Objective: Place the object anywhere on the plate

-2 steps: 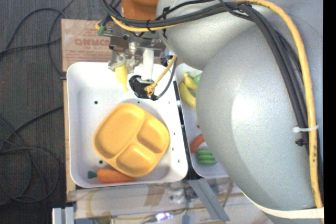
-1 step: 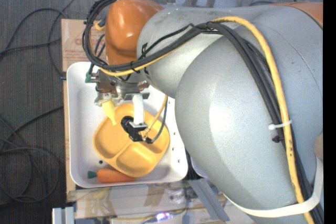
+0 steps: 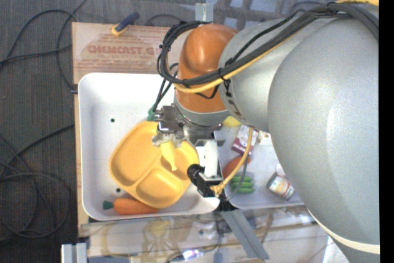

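Observation:
A yellow divided plate (image 3: 144, 166) lies tilted in the left white bin (image 3: 101, 132), toward its front. My gripper (image 3: 176, 143) hangs over the plate's right part, and the wrist above hides most of it. An orange carrot (image 3: 130, 207) lies in the bin's front left corner, just off the plate's edge. A small green piece (image 3: 151, 113) peeks out beside the wrist at the plate's back edge.
The right bin (image 3: 265, 203) holds a small can (image 3: 280, 186), a green item (image 3: 242, 184), a reddish item (image 3: 232, 165) and a printed packet (image 3: 244, 139). The large grey arm covers most of the right side. A brown board (image 3: 117, 52) lies behind the left bin.

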`<state>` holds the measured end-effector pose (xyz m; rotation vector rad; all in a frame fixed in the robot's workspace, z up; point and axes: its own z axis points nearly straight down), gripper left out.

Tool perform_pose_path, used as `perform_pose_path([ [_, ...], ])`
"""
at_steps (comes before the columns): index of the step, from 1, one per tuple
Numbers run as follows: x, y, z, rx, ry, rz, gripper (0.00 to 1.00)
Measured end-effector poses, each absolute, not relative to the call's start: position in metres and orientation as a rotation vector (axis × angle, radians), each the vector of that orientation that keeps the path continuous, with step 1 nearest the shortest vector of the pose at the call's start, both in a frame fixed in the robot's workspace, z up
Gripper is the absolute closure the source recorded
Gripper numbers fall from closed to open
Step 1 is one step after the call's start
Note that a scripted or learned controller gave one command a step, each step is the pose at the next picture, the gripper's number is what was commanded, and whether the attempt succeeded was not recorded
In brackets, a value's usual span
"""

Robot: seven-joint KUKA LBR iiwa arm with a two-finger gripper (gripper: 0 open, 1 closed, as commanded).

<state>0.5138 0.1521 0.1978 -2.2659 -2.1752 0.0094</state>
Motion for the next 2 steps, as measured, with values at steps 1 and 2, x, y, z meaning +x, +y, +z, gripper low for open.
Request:
perform_pose_path([
  [1, 0.514, 0.152, 0.198, -2.265, -2.175, 0.01, 0.0],
  [2, 0.581, 0.233, 0.241, -2.6, -1.769, 0.009, 0.0],
])
